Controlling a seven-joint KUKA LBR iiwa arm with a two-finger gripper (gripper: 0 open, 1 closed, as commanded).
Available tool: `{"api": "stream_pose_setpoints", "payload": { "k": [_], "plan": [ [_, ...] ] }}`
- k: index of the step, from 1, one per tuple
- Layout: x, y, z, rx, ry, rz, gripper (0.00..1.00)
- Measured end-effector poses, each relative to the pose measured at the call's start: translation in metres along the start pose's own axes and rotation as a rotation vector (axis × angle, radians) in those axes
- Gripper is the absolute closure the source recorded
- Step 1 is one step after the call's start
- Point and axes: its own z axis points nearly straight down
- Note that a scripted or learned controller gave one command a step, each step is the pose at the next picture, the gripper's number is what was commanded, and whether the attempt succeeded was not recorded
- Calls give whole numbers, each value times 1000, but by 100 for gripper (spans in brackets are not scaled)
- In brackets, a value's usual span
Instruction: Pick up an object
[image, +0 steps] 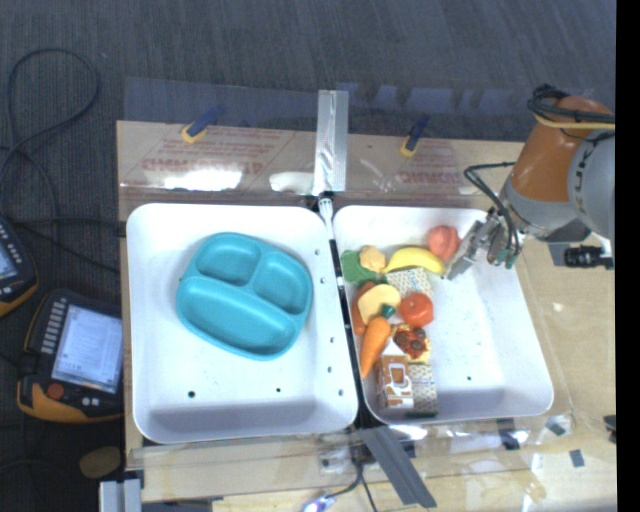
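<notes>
**Crowded corner leaves robot little margin**

Toy food fills the right bin's (500, 390) left side: a snack box (398, 384) nearest, then a carrot (372, 343), tomato (417, 309) and banana (413, 261), all touching or overlapping. Bare floor opens to their right. Beyond, the gripper (468, 254) hangs near the far wall beside a peach (444, 240), its pincer apparently spread and gripping nothing. A descent here risks clipping the wall or nudging the neighbouring banana. The left bin (160, 400) holds a blue tray (245, 293).
</notes>
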Motion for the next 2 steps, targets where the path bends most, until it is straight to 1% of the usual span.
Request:
{"api": "stream_pose_setpoints", "payload": {
  "k": [1, 2],
  "plan": [
    [17, -14, -210, -2, 11, -147, 100],
    [17, -14, -210, -1, 13, -147, 0]
  ]
}}
